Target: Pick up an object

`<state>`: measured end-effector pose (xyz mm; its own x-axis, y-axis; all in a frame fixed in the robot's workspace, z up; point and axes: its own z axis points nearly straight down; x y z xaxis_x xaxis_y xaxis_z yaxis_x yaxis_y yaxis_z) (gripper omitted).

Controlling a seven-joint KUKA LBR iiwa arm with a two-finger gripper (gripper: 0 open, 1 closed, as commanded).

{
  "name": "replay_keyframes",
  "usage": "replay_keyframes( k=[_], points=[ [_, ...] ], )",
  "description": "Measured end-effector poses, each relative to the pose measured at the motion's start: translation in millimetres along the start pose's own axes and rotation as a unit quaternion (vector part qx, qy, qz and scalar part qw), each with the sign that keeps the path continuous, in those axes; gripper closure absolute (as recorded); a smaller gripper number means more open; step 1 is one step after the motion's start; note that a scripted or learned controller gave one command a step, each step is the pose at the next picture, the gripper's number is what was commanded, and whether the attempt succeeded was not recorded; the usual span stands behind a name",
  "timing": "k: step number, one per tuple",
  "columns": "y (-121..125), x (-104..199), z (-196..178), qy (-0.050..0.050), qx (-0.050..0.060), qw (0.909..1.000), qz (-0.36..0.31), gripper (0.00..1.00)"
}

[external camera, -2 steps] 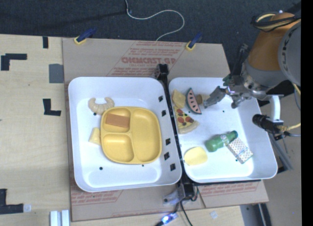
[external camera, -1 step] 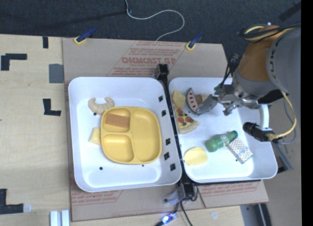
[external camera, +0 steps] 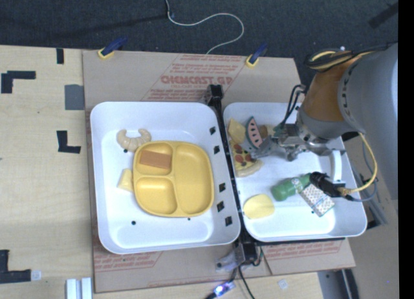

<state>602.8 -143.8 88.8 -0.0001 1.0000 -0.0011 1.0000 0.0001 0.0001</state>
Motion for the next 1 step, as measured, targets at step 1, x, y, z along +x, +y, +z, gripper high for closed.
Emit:
replay_keyframes(
  k=[1],
  points=[
    [1.8, 1.6, -14.1, 0.002, -0.001, 1.0000, -0.001, 1.00]
  ],
)
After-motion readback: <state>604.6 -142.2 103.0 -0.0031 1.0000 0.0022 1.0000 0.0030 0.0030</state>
